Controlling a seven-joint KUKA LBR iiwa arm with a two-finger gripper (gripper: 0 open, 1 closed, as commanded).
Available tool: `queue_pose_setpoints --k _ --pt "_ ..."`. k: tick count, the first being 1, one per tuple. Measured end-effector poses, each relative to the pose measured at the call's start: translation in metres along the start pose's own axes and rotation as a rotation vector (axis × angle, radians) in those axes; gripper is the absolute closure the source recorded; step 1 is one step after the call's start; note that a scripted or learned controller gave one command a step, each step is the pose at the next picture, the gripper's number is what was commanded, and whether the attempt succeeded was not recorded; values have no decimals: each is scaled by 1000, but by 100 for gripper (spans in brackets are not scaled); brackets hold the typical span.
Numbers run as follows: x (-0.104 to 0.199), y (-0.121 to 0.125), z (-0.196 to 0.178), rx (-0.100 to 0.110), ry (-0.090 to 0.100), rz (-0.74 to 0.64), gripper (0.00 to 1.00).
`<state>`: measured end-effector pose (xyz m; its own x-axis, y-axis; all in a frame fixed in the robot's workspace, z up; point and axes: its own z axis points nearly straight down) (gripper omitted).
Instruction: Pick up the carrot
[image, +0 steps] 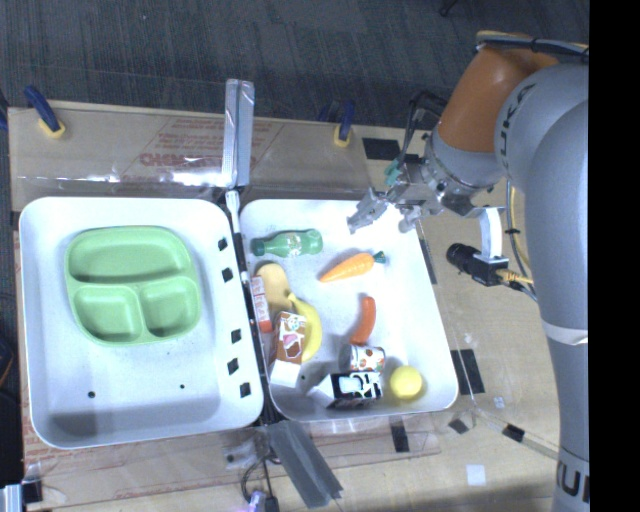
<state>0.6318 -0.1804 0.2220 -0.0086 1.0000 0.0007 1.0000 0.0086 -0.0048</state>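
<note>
Two shallow white plastic bins sit side by side on a cardboard-covered tabletop (300, 135). The left bin (60, 400) holds a pale green, three-compartment plastic plate (132, 284). The right bin (425, 290) holds the mixed items.

The orange toy carrot with a small green top (350, 266) lies on its side in the upper middle of the right bin, its pointed tip toward the left and its green top toward the right, apart from every neighbouring item. The grey two-finger gripper (385, 212) hangs over the upper right part of the same bin, above and slightly to the right of the carrot and not touching it. The jaws stand spread apart with nothing between them.

Left of the carrot lies a small green plastic bottle (287, 243) on its side near the bin's upper left corner. Below the carrot, a red-orange sausage-shaped toy (365, 318) lies nearly upright in the view. Along the bin's left wall are a yellow toy banana (300, 320) and a small brown-and-white carton (290, 340), touching each other. Near the bin's lower edge sit a small printed can (367, 360), a black-and-white box (355, 387) and a round yellow lemon-like toy (405, 383), the lemon just beside the box.
</note>
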Motion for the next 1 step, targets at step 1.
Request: queue_pose_setpoints --k 1 --pt "-29 19 130 -6 -2 -185 0"
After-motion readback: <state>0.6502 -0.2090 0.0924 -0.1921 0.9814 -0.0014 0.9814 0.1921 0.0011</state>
